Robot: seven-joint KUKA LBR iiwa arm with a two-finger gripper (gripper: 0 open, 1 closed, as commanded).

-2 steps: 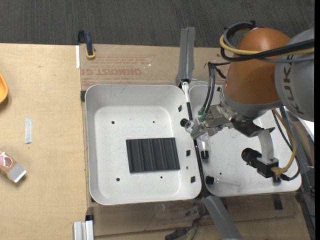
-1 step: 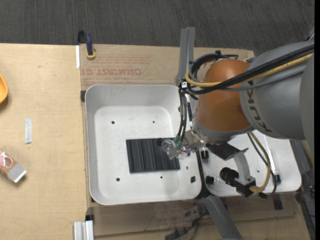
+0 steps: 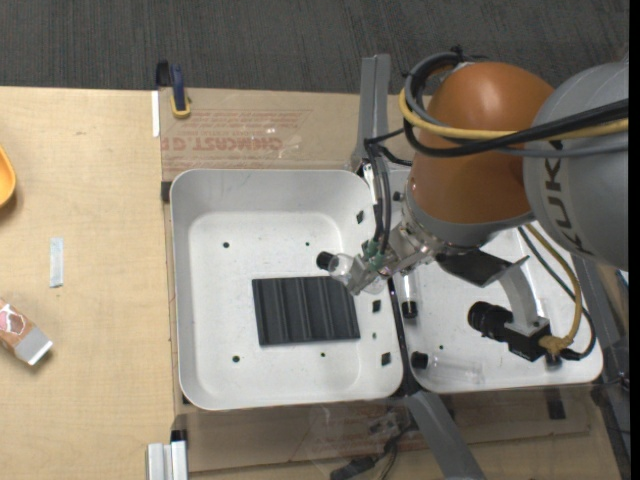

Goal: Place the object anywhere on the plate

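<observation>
A black ribbed plate point(image 3: 305, 310) lies flat in the left white bin point(image 3: 200, 268), slightly below its middle. My gripper point(image 3: 352, 268) hangs just above the plate's upper right corner, close to the wall between the bins. At its tip is a small dark round piece point(image 3: 326, 261); I cannot tell whether it is a held object or part of the gripper. The grey arm with its orange band point(image 3: 470, 148) covers much of the right bin point(image 3: 500, 373).
A black cylindrical part point(image 3: 497, 323) with cables shows over the right bin. Cardboard point(image 3: 250, 133) lies behind the bins, with a blue clamp point(image 3: 177, 86) on it. On the bench at left lie a grey strip point(image 3: 57, 263) and a wrapped item point(image 3: 22, 336).
</observation>
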